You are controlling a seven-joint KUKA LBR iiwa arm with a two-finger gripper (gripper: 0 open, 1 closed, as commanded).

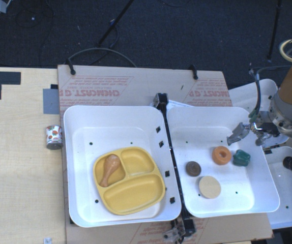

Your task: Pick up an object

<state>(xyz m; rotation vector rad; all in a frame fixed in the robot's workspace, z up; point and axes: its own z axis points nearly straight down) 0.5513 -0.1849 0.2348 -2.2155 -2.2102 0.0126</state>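
Observation:
The right bin (pixel 268 197) holds an orange ring (pixel 221 155), a dark green block (pixel 241 158), a small brown round piece (pixel 193 168) and a pale cream disc (pixel 209 187). My gripper (pixel 250 138) hovers over the bin's right rear part, just above and behind the green block and the ring. Its fingers are spread open with nothing between them. The arm comes in from the right edge.
The left bin (pixel 80 136) holds a yellow divided plate (pixel 136 192) with a brown drumstick (pixel 110 169) in one compartment. A small patterned can (pixel 54 136) lies on the bench left of that bin. A black divider (pixel 169 156) separates the bins.

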